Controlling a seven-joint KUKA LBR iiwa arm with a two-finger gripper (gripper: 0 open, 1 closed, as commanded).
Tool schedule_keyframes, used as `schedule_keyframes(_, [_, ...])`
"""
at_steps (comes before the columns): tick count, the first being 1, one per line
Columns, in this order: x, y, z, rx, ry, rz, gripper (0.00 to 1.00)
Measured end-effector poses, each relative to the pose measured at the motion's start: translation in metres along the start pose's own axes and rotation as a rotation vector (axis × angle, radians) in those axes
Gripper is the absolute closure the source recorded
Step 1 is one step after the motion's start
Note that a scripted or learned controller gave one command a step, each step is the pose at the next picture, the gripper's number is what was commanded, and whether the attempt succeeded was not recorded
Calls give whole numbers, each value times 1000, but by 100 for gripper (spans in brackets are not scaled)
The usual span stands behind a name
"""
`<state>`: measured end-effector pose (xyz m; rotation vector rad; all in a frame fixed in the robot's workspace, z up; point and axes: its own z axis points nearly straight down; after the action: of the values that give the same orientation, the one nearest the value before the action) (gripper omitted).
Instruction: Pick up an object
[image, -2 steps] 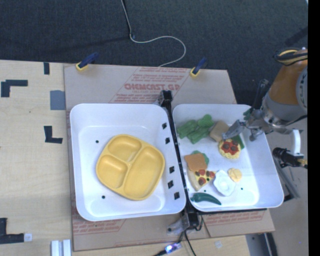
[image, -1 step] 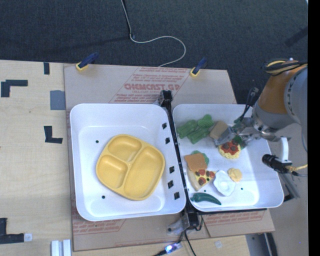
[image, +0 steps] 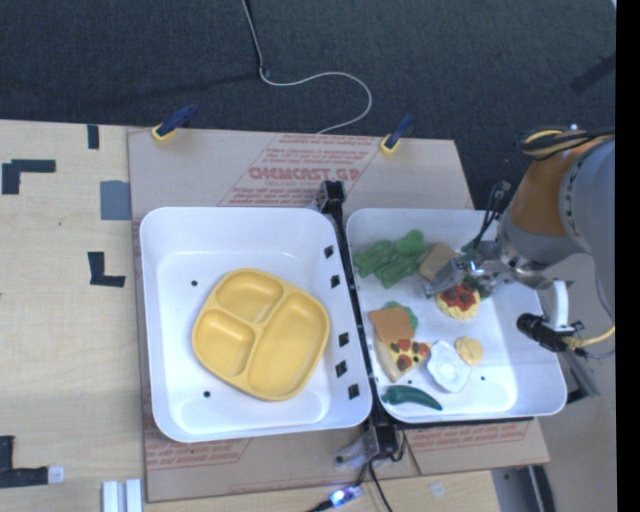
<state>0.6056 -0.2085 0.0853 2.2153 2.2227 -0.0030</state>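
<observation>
While the gripper (image: 462, 275), fingers unreadable, hangs right above the tomato-topped toy (image: 460, 301), the cardboard (image: 300, 170) behind reads "CHEMGRAF".

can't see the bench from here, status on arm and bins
Gripper low in right white bin, fingers unclear. Beside it: small yellow-and-red toy food. Green leafy toy close by.

A small round yellow toy food piece with red topping (image: 459, 301) is seen lying flat at three o'clock.
</observation>
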Motion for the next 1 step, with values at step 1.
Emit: schedule_keyframes(1, [0,2,-14,-7,-2,-1,100])
